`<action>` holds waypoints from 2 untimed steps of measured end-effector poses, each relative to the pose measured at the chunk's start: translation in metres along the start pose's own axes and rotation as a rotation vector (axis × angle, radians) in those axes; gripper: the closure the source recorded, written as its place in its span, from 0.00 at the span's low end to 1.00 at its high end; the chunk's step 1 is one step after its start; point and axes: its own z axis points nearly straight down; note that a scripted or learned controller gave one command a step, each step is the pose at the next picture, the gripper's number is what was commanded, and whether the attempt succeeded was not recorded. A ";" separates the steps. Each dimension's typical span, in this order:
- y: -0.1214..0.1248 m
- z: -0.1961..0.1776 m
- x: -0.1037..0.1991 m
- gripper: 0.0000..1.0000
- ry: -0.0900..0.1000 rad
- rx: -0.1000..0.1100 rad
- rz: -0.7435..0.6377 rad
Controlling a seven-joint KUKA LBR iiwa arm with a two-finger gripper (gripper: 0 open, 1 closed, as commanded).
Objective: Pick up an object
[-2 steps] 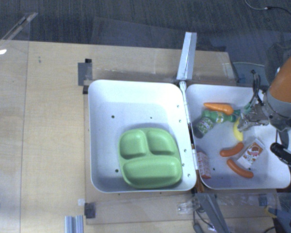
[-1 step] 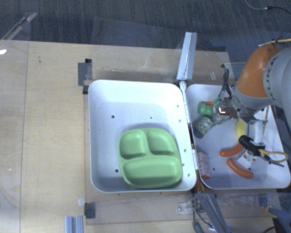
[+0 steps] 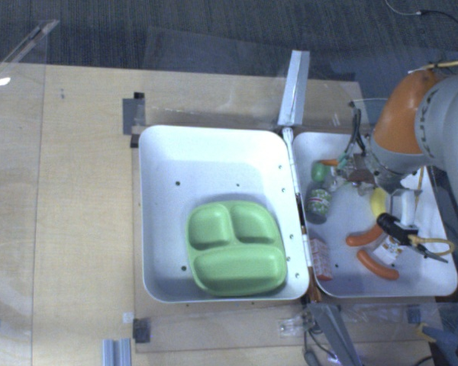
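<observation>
Reaching into right bin (image 3: 443, 284), claw (image 3: 356, 172) just beside green round thing (image 3: 319, 171); grip unclear

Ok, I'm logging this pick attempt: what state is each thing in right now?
Gripper: over the right bin's far end, nothing seen held.
Green divided tray: lying flat in the left bin, untouched.
Can: by the right bin's left wall, untouched.
Small green item: just beyond the can.
Far orange sausage: lying flat, untouched.
Near orange sausage: lying flat, untouched.
Yellow item: beside the gripper, partly hidden.
</observation>
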 end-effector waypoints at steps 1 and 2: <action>0.003 -0.012 0.003 1.00 0.002 -0.006 -0.005; 0.003 -0.012 0.003 0.00 0.002 -0.006 -0.004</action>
